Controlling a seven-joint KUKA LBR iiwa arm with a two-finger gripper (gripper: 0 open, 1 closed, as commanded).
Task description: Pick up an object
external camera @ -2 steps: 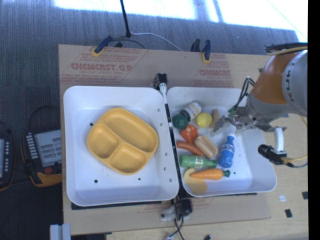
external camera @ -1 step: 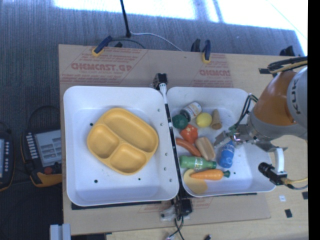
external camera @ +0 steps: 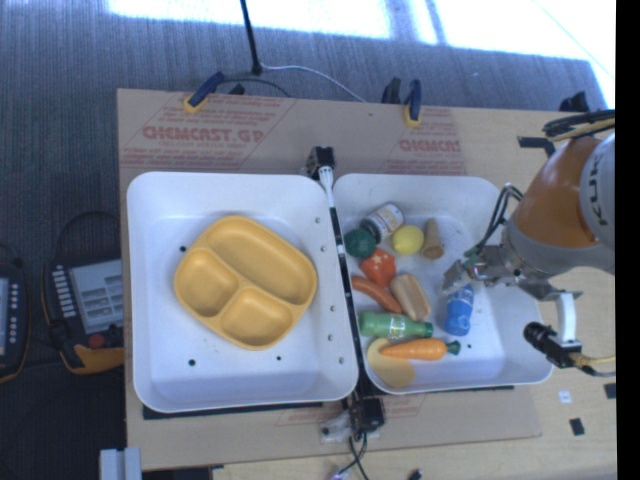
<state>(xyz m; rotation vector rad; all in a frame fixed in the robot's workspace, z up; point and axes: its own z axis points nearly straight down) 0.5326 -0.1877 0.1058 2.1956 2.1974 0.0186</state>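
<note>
White left bin point(external camera: 150, 268): it sits on the left half of the desk point(external camera: 250, 133) and holds one yellow plate point(external camera: 245, 281) with three sections. The plate lies flat in the middle of this bin.
White right bin point(external camera: 440, 186): it sits just beside the left bin, on the right half of the desk. It holds many small toys, all crowded toward its left side.
Near the right bin's far edge: a small jar point(external camera: 381, 219) lying tilted, a yellow ball point(external camera: 407, 239) just beside it, and a tan cone point(external camera: 432, 238) next to the ball.
By the right bin's left wall: a dark green ball point(external camera: 359, 243), and a red-orange pepper point(external camera: 378, 266) touching it.
Middle of the right bin: an orange sausage point(external camera: 372, 293) and a tan bread roll point(external camera: 411, 295) side by side.
Near the right bin's front edge: a green bottle point(external camera: 393, 325) lying down, an orange carrot point(external camera: 415, 349) in front of it, and a yellow banana point(external camera: 390, 366) under the carrot.
Blue bottle point(external camera: 458, 312): it is in the middle of the right bin, right of the bread roll.
Tool point(external camera: 470, 273): it is low over the right bin, just above the blue bottle. I cannot tell how it is set or if it grips anything.
Arm point(external camera: 560, 218): grey and orange, over the right bin's right edge.
</note>
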